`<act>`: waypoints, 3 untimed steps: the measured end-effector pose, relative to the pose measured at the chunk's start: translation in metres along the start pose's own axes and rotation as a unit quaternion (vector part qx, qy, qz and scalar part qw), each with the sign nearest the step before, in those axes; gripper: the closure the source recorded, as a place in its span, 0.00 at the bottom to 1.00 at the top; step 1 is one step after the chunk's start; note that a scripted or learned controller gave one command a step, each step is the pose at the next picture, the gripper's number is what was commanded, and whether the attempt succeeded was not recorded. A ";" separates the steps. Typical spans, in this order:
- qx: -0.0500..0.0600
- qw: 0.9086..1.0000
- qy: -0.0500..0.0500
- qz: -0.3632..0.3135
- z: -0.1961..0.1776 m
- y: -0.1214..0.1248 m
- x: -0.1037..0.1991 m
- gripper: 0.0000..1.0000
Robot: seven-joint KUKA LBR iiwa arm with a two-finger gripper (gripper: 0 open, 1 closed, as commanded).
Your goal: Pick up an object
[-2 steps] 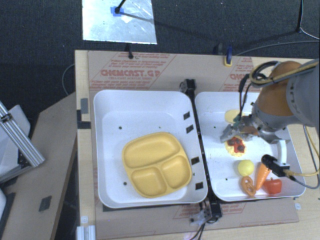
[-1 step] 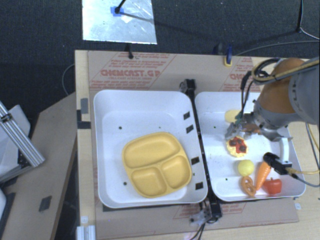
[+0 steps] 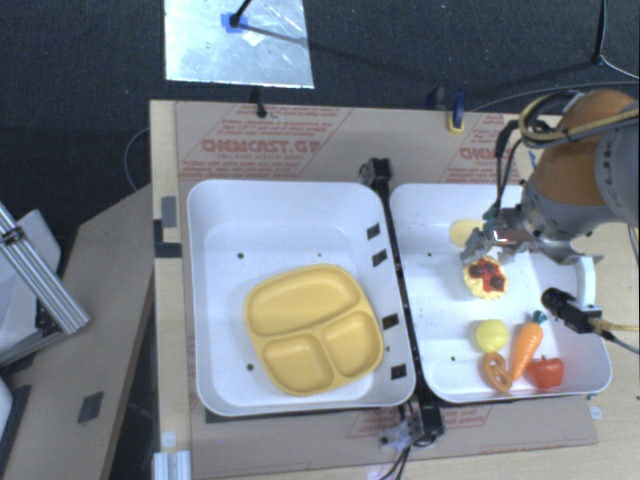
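Reaching in from the right, the pincer [image 3: 487,243] is seen low over the right bin [image 3: 430,268], just above a small yellow and red toy [image 3: 486,279]; whether it is apart or together cannot be told. A yellow ball [image 3: 490,335], a carrot [image 3: 525,347] and a red piece [image 3: 546,371] are found nearer the front, and a yellow divided plate [image 3: 313,326] is placed in the left bin [image 3: 230,238].

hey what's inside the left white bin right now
A yellow divided tray lies in the left bin, toward its front. Its three compartments look bare. Whatever lies beneath the tray is covered.
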State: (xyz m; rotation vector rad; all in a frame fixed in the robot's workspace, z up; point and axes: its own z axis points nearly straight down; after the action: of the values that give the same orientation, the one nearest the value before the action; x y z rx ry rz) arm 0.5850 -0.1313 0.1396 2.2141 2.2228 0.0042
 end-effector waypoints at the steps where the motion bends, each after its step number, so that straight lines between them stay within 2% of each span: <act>1: -0.001 1.000 0.000 -0.001 -0.063 0.005 0.005 1.00; 2: 0.000 1.000 0.000 -0.001 -0.107 0.006 0.009 1.00; 3: 0.001 1.000 0.001 -0.003 -0.100 0.016 0.070 1.00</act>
State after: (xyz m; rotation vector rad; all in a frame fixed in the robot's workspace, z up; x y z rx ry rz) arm 0.6004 -0.0612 0.2401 2.2106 2.2314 0.0036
